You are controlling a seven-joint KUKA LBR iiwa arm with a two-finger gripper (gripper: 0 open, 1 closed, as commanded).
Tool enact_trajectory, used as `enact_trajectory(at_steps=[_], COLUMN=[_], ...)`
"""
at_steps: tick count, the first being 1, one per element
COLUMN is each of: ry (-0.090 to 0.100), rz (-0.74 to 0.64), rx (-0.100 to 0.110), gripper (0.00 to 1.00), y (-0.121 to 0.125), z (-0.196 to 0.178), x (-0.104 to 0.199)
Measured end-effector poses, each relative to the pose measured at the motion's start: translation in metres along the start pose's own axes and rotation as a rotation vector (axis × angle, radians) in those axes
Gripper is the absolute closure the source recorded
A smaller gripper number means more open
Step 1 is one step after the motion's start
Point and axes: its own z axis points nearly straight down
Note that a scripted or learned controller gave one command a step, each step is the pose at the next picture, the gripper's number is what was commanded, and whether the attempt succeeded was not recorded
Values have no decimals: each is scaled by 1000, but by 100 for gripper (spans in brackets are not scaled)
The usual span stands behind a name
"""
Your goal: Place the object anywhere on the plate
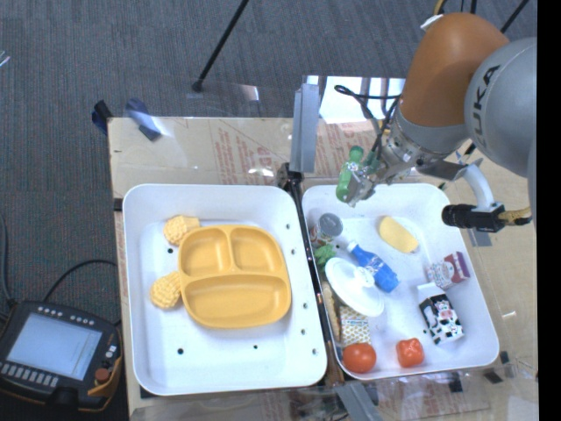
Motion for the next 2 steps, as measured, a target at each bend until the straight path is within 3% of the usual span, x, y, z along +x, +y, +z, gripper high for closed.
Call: enact_trajectory(at_steps=[1,2], ry=[1,3], rz=[-164,-272], rx=[-1,1], gripper=[100,100], y=[-26,4], z=[15,51], x=[38,139])
